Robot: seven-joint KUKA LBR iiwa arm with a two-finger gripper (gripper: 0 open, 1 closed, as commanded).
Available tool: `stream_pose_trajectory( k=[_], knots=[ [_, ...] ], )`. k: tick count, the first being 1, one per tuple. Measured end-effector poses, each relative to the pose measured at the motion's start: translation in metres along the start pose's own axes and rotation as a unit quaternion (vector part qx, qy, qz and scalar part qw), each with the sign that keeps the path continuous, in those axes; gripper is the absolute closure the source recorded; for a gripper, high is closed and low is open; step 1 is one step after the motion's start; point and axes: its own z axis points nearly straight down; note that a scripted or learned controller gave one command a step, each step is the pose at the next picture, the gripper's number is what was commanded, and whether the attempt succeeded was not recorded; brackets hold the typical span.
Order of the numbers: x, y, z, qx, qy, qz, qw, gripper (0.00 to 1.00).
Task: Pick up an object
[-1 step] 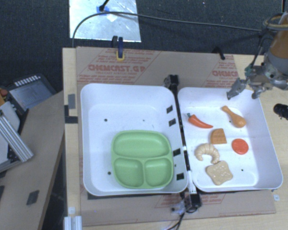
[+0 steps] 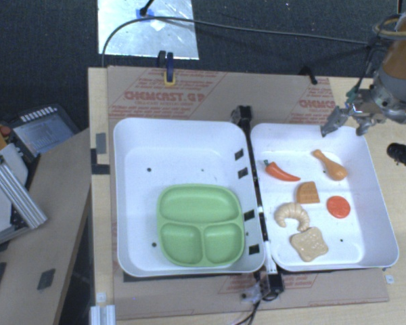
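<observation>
- Drumstick (image 2: pixel 330 165) lies in the right bin (image 2: pixel 375 202), near its far edge, untouched.
- Claw (image 2: pixel 345 122) hangs above that bin's far rim, fingers spread apart, gripping nothing (just air).
- Nearby: red pepper (image 2: pixel 281 172), croissant (image 2: pixel 292 214), red disc (image 2: pixel 338 207), toast (image 2: pixel 309 243).
- Green divided plate (image 2: pixel 201 223) sits in the left bin (image 2: pixel 142 147).

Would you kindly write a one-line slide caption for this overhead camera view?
Open hand above right bin's far edge; toy foods inside, green tray in left bin.
</observation>
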Motion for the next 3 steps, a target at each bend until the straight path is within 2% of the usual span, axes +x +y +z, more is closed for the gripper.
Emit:
stream_pose_trajectory(
  k=[1,2,3],
  knots=[
    [-0.006,0.001,0.060,0.001,0.000,0.001,1.0000,0.00],
    [0.001,-0.001,0.120,0.002,0.001,-0.001,1.0000,0.00],
    [0.001,0.000,0.130,0.000,0.000,-0.001,1.0000,0.00]
  ],
)
